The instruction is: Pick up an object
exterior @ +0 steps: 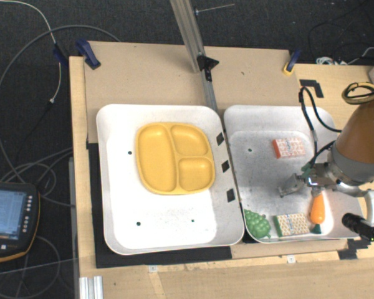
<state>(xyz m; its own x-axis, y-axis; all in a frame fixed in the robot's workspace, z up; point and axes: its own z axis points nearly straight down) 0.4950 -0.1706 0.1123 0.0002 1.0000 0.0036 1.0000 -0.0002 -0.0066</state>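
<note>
Nearest the camera, along the front wall of the right bin [237, 185], three things sit in a row: a green bumpy item [257, 224] in the front left corner, a small patterned packet [291, 223] just beside it, and an orange carrot-shaped toy [317, 209] further right, its long axis running roughly front to back with a bit of green at its near end. Just behind the carrot, the hand [293, 189] hangs low over the bin floor, pointing left from the grey wrist; its two fingers look slightly parted with nothing between them, so it grips nothing.

The relation that matters: the carrot lies just to the right and nearer the camera than the fingertips, almost under the wrist. In my judgement it is the closest candidate, though the hand would have to draw back to the right and turn to close across the short width.

Further back in the same bin, a red-and-white packet [288, 147] lies well apart from the hand. The left bin [112, 185] holds a yellow divided tray [174, 157]. Both bins rest on the tan surface [149, 73].
</note>
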